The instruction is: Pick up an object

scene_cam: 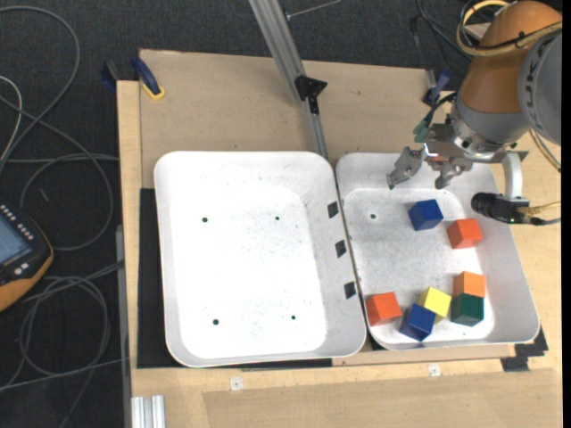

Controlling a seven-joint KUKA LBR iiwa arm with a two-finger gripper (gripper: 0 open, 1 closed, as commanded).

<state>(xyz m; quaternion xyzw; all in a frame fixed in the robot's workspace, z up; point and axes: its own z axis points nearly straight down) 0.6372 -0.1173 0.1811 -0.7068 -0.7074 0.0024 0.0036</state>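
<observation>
The pincer (419,171) hung over the far end of the right bin (510,285), its two grey fingers spread wide apart with nothing between them. One finger (400,168) pointed toward the divide between the bins; the other sat closer to the arm's wrist. Above the pincer rose the grey arm with its orange band (504,61), reaching in from the right.

Just below the pincer, slightly toward the arm's side, a blue cube (426,214) lay on the bin floor, apart from the fingers and not touched by them. Just beyond it, further from the pincer, sat an orange-red cube (464,233).

Well away from the pincer, at the near end of the same bin, a cluster of blocks lay together: an orange cube (384,307) nearest the bin divide, a second blue cube (417,322) beside it, a yellow cube (436,302) touching that blue one, then a dark green cube (467,309) with another orange block (469,283) just behind it.

On the far side of the pincer from the arm, the left bin (169,239) stretched across the tabletop (223,96). A slanted metal pole (285,52) crossed the tabletop behind the bins. Beyond the tabletop's left edge, cables (53,239) trailed over dark carpet.
</observation>
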